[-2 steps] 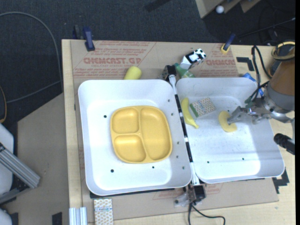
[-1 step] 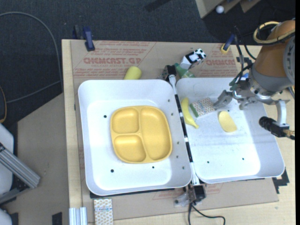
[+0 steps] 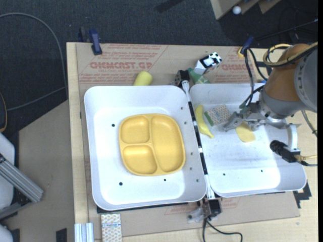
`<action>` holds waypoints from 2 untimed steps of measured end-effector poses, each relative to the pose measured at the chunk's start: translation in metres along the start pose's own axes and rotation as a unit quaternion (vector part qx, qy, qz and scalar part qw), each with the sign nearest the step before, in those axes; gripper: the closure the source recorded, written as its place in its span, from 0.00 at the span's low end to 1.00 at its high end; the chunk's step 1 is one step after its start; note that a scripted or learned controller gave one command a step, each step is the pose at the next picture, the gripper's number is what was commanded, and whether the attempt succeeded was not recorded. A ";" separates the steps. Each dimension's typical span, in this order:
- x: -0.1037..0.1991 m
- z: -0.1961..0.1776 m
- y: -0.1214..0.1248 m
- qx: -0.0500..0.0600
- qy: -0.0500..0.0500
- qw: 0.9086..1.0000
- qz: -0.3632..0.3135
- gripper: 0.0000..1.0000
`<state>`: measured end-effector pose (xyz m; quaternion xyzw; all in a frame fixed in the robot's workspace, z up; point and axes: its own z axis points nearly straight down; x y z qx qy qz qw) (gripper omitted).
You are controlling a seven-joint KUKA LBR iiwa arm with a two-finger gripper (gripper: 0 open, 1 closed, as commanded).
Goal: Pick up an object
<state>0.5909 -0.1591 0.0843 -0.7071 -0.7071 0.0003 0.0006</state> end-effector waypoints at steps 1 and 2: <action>-0.025 -0.080 0.070 -0.003 -0.001 1.000 -0.001 0.00; -0.024 -0.039 0.011 0.000 0.000 1.000 0.000 0.00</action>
